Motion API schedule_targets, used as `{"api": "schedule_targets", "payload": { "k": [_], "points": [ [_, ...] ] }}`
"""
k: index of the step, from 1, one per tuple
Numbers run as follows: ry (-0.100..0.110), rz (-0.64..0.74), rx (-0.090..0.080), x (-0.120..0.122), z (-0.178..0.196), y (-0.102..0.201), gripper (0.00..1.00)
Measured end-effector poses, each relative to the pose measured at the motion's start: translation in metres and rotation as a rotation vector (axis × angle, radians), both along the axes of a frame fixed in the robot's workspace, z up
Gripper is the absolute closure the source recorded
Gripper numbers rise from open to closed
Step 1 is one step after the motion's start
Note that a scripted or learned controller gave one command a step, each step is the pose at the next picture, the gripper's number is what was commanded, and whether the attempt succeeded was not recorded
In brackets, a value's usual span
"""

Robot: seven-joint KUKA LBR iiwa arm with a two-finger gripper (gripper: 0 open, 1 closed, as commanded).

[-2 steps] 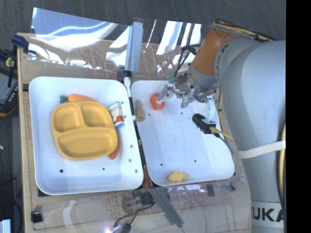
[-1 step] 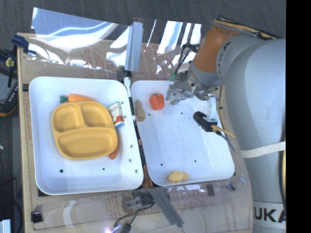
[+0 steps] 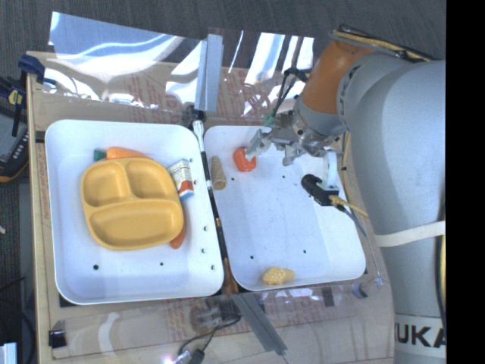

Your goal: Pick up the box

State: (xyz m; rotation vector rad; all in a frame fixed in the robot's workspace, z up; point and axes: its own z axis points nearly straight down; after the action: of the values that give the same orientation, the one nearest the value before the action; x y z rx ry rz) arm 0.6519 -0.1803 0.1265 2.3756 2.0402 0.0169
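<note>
Partly hidden things — both bins

The yellow tray [image 3: 132,205] covers most of an orange piece [image 3: 125,153] and a red one [image 3: 177,240]; the small box [image 3: 182,178] lies half tucked under its rim (label too small to read) — gripper [image 3: 274,144] blurred against the arm.

In the left bin [image 3: 68,271], a divided tray [image 3: 130,203] lies at centre, a small box [image 3: 182,178] touching its right edge. In the right bin [image 3: 333,268], a cork-like cylinder [image 3: 218,172] lies by the left wall, a lumpy piece [image 3: 277,276] by the near wall.
</note>
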Motion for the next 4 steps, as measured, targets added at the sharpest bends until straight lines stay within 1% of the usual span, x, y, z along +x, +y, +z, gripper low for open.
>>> {"api": "schedule_targets", "payload": {
  "k": [1,2,3,4],
  "points": [
    [0.014,0.036,0.0,-0.037,0.117,-0.011,0.0],
    [0.022,-0.456,0.006,-0.071,-0.032,0.007,0.0],
    [0.015,-0.147,0.002,-0.038,0.019,-0.018,0.0],
    [0.02,-0.145,0.004,-0.11,-0.036,-0.001,0.0]
  ]
}}
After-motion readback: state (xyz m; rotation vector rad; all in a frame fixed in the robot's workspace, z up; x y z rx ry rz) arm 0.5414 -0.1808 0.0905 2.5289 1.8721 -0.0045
